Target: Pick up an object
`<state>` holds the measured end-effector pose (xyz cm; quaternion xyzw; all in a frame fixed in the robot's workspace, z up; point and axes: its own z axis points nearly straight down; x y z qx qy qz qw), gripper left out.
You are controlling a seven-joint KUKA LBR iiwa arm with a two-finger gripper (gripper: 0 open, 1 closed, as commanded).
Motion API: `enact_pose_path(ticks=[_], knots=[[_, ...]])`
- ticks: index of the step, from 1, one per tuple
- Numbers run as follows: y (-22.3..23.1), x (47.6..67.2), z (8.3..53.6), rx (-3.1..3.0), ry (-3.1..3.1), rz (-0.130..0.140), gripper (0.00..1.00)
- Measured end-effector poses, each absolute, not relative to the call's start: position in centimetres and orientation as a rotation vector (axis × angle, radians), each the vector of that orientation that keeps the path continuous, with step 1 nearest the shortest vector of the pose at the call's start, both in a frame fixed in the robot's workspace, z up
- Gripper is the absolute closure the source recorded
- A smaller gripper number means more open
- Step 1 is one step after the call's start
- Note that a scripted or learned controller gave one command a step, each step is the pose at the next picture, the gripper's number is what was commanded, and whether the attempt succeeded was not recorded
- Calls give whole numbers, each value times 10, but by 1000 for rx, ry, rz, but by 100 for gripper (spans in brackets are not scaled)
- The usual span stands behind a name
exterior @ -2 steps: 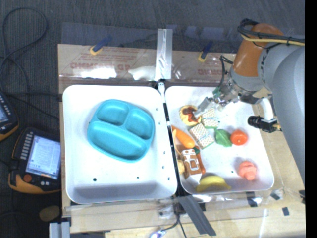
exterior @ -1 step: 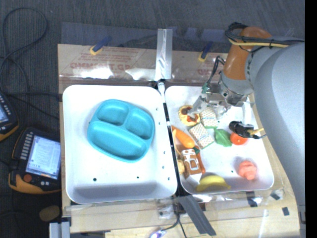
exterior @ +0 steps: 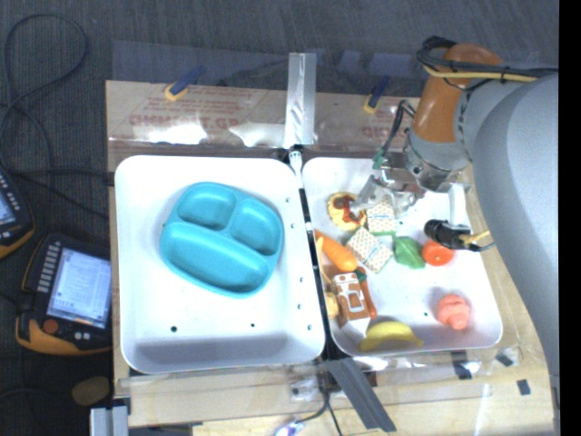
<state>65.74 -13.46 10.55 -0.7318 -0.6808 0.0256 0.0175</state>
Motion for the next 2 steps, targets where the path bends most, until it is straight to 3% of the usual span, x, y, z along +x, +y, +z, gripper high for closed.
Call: enact_pose_path(ticks=[1,2], knots=[[-69,669,185,-2314,-2130,2,100],[-90,632,222,-2691,-1623,9,100]])
